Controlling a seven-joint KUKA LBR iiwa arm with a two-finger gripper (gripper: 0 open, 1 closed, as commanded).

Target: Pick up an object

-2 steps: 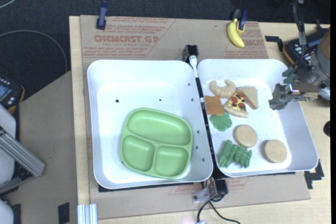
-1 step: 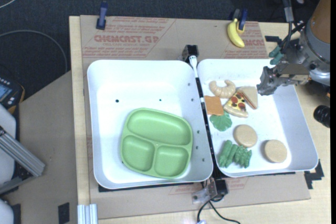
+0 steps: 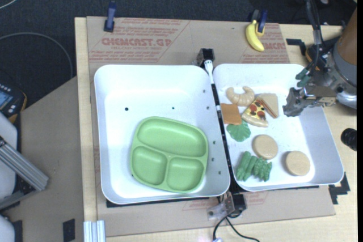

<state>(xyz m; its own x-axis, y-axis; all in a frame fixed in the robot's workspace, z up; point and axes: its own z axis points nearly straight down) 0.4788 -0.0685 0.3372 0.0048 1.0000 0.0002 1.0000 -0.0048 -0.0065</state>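
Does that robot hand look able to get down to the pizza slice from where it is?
Probably yes. The hand hangs over the right bin, just right of the pizza slice. The slice lies flat and uncovered, though the croissant crowds its left side.

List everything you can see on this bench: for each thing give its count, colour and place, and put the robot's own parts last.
bins: 2, white, side by side on the bench
tray: 1, green, three compartments, in the left bin
croissant: 1, tan, right bin, far end
pizza slice: 1, yellow and red, right bin, beside the croissant
orange slab: 1, orange, right bin, left edge
leafy piece: 1, green, right bin, middle
round biscuits: 2, beige, right bin, near end
beans: 1 bunch, green, right bin, near end
banana: 1, yellow, on the board beyond the right bin
clamps: 2, blue, board's far edge
pincer: 1, grey, over the right bin's right side
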